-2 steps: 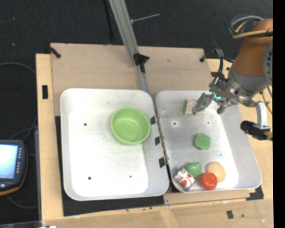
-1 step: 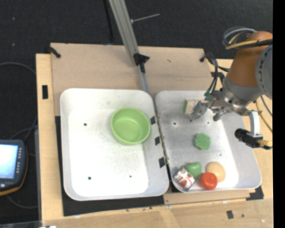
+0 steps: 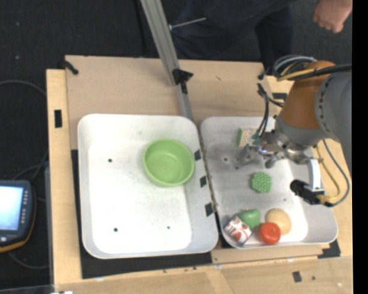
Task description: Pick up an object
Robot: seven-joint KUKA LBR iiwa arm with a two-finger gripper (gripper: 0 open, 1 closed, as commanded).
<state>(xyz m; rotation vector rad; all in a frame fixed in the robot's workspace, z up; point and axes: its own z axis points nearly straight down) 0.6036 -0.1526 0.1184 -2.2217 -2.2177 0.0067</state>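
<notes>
My gripper [image 3: 250, 154] hangs low over the upper middle of the right bin [image 3: 221, 133], below the orange wrist band. A small green and white packet [image 3: 244, 136] lies just above it, partly covered by the gripper. A green knobbly ball [image 3: 261, 182] sits a little below and to the right of the gripper, apart from it. Along the bin's front edge lie a red and white can [image 3: 237, 229], a green fruit [image 3: 251, 217], a red tomato [image 3: 270, 233] and a tan ball [image 3: 279, 219].
The left bin [image 3: 104, 213] holds a green bowl [image 3: 168, 162] near its upper right. A metal post [image 3: 165, 48] slants down to the gap between the bins. A person stands behind the bench at the top right. A handheld screen [image 3: 6, 216] lies at the far left.
</notes>
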